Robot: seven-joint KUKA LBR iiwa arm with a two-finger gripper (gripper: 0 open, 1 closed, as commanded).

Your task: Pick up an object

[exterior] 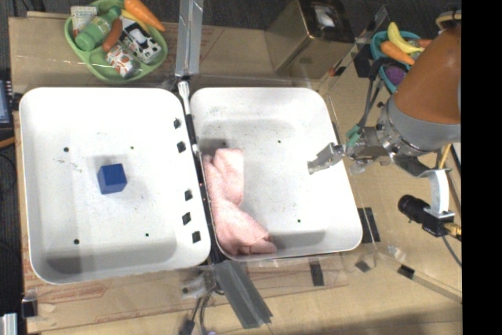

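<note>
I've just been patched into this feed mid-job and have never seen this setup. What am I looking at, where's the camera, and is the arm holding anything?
You are looking down at a slant from one fixed camera above a bench. The grey and orange machine on the right is a robot arm; its end effector hangs over the right part of the right bin, with nothing visibly between its fingers. Two shallow white bins sit side by side. The left bin has a blue cube. The right bin has a pink cloth bunched along its left wall. Behind the left bin sits a green bowl of toy food, outside the bins.
</note>
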